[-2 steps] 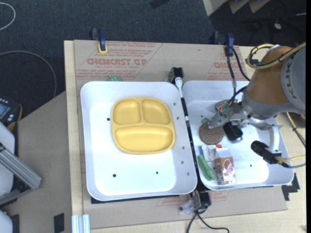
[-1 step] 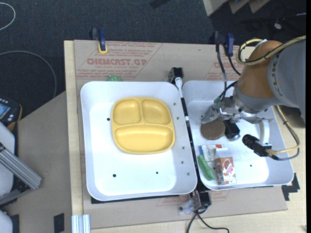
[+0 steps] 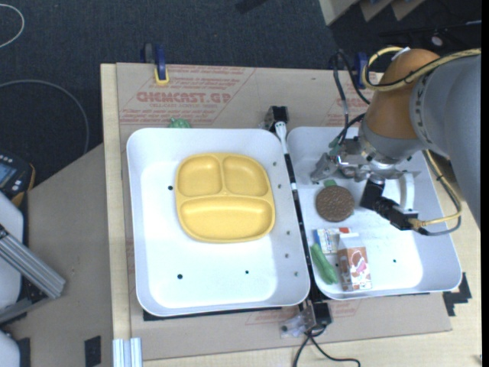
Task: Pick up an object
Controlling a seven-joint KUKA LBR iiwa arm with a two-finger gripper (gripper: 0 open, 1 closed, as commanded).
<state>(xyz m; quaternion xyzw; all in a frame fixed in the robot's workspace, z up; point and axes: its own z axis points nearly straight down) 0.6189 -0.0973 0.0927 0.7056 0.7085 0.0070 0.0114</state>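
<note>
We see the gripper low in the right bin, just above a brown disc; we cannot tell its state. A yellow tray sits in the left bin.

Arm cut off at the right edge; its wrist hides the gripper's fingers. Print on the small packets too small to read.

Dark blue-grey carpet all around, a brown board on the bench, blue clamp at its far edge.
</note>
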